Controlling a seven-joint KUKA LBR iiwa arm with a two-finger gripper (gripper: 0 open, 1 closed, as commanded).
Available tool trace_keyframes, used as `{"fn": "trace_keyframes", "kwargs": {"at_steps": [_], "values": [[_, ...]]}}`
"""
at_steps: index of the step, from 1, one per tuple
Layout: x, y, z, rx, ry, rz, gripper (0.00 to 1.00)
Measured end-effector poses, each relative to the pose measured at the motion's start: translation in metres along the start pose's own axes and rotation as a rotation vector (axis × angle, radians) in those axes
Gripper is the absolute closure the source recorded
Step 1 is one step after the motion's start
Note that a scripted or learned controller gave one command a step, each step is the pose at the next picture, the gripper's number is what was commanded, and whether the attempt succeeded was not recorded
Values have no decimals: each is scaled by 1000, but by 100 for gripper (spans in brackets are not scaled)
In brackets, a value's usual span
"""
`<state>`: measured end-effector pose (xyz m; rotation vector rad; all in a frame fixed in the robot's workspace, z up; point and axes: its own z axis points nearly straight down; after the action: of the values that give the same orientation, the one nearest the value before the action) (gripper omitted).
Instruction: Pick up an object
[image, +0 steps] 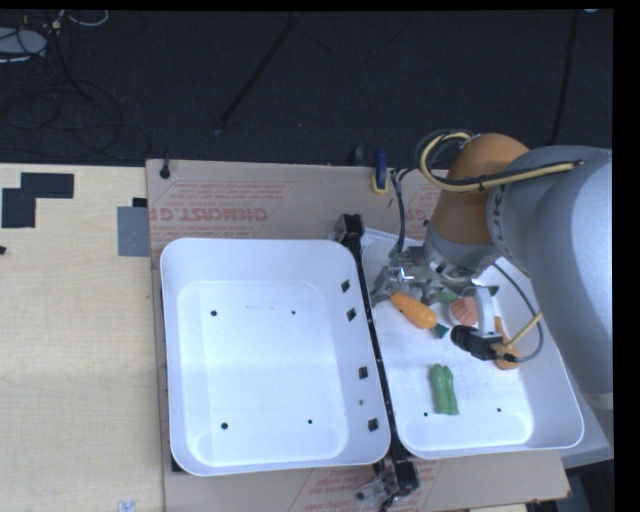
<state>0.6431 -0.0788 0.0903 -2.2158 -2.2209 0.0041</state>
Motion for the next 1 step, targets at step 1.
{"fn": "trace_keyframes", "kwargs": {"at_steps": [1], "values": [[-10,-51,4,2,0,2,0]]}}
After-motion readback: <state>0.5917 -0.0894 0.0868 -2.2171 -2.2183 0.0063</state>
